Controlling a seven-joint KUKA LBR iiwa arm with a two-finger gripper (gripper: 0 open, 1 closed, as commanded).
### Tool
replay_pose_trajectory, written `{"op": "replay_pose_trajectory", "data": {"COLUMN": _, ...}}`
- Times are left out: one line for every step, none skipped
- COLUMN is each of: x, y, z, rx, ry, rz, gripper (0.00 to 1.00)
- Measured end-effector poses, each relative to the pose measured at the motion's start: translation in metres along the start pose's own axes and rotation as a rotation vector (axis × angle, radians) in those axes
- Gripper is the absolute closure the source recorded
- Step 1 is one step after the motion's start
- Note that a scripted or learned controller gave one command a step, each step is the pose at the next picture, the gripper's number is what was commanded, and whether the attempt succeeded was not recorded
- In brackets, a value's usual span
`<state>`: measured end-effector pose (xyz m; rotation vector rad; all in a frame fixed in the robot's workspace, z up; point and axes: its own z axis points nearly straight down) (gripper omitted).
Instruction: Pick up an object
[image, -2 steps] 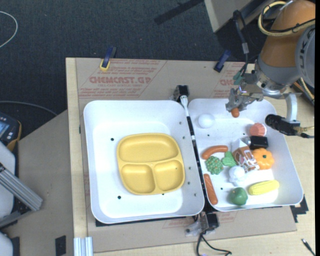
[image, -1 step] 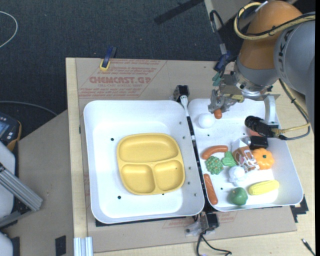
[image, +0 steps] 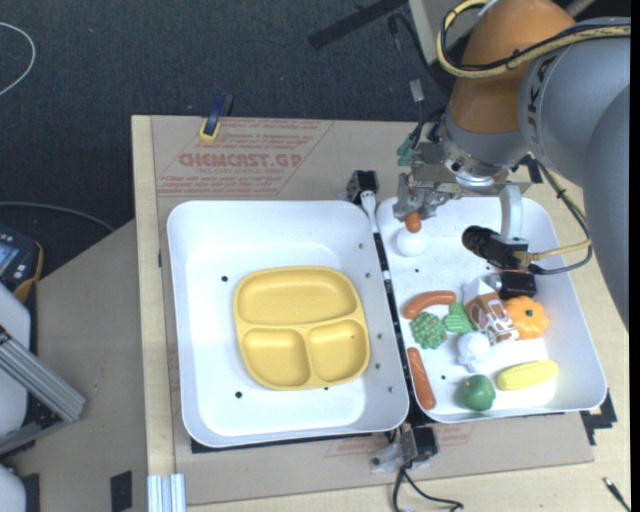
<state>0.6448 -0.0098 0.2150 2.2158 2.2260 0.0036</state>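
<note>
My gripper (image: 414, 207) hangs low over the far left corner of the right bin (image: 570, 300). Directly under it lies a small white object with an orange top (image: 411, 238), and the orange tip touches or nearly touches the gripper's lower end. Further forward in the same bin lie a sausage (image: 428, 303), a green broccoli piece (image: 428, 330), a brown and white packet (image: 491, 313), an orange fruit (image: 529, 318), a yellow corn cob (image: 527, 375), a green lime (image: 476, 392) and a second sausage (image: 421, 378) along the left wall.
The left bin (image: 200, 300) holds a yellow divided plate (image: 300, 326) at its middle. The ridge between the two bins (image: 384, 290) runs just left of the gripper. The grey arm with its orange band (image: 500, 60) covers the top right corner.
</note>
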Motion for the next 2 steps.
{"op": "replay_pose_trajectory", "data": {"x": -0.0001, "y": -0.0049, "z": -0.0027, "rx": 0.003, "ry": -0.001, "rz": 0.004, "gripper": 1.0}}
{"op": "replay_pose_trajectory", "data": {"x": -0.0012, "y": -0.0082, "z": -0.0083, "rx": 0.002, "ry": -0.001, "rz": 0.005, "gripper": 1.0}}
